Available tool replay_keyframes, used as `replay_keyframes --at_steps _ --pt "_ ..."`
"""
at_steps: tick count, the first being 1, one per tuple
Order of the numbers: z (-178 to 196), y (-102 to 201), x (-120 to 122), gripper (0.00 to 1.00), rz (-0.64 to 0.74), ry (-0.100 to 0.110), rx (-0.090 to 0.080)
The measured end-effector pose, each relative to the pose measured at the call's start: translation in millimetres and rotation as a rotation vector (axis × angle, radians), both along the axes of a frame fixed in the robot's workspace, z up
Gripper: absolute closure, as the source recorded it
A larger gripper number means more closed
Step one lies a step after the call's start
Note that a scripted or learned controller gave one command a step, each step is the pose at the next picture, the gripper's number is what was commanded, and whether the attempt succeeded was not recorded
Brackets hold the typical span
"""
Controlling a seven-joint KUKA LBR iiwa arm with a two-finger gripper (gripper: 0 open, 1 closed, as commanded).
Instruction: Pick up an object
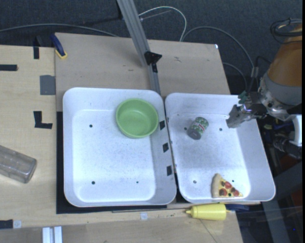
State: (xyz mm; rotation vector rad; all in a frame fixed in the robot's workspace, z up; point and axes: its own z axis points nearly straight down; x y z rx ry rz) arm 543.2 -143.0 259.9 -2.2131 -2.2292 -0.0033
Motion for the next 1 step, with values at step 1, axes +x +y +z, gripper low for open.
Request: replay_keyframes --at_steps 1 --pt "3.3 57.9 7.8 1.00 0.001 0.002 0.000"
